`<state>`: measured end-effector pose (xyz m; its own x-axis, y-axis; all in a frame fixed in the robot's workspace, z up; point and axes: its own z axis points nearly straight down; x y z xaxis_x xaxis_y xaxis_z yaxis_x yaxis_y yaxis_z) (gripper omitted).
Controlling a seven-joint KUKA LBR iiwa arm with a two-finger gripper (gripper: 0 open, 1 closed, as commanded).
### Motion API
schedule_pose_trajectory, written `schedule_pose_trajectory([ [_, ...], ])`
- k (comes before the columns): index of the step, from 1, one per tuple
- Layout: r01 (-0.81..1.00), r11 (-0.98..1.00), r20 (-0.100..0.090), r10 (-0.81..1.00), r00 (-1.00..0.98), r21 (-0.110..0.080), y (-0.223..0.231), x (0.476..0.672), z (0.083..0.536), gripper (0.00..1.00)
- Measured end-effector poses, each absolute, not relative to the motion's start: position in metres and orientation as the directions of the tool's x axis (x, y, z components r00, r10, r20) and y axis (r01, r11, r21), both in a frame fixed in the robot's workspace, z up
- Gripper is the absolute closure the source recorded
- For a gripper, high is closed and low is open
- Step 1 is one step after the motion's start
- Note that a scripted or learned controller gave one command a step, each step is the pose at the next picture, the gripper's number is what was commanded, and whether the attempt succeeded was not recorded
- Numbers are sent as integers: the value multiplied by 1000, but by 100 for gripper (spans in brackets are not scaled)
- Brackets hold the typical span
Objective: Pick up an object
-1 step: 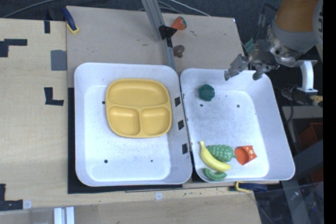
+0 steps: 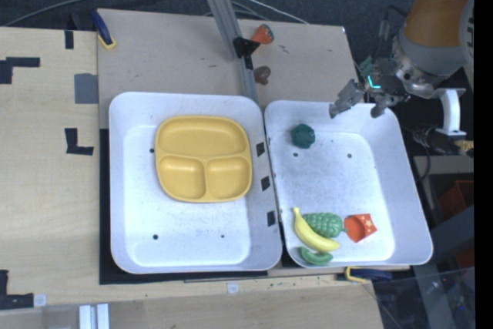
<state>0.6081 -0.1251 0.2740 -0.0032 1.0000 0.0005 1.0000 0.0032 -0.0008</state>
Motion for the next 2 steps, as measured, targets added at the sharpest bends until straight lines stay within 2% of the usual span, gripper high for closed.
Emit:
schedule_pose_trajectory([
  [2,1000,1,0,1000,-1,-8,-135,607,153,0],
])
